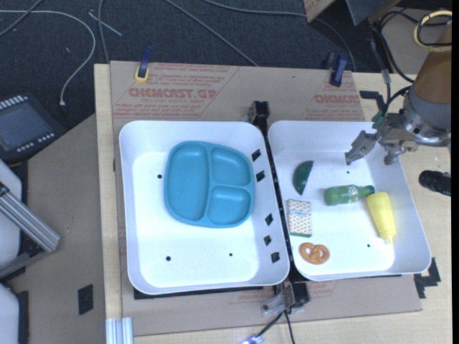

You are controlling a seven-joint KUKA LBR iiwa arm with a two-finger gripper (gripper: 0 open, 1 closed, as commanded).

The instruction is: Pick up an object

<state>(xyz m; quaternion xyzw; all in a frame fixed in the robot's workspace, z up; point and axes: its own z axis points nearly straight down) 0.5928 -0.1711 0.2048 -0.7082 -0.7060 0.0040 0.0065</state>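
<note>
We see the pincer spread open with nothing between its fingers, above the right bin's far right corner. The green bottle lies just below it in that bin, with the yellow bottle touching the green bottle's right end.

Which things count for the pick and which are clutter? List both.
For the pick: gripper, open above the right bin; green bottle; yellow bottle; green wedge; packet; pretzel.

Clutter: blue tray in the left bin; cables; cardboard.
</note>
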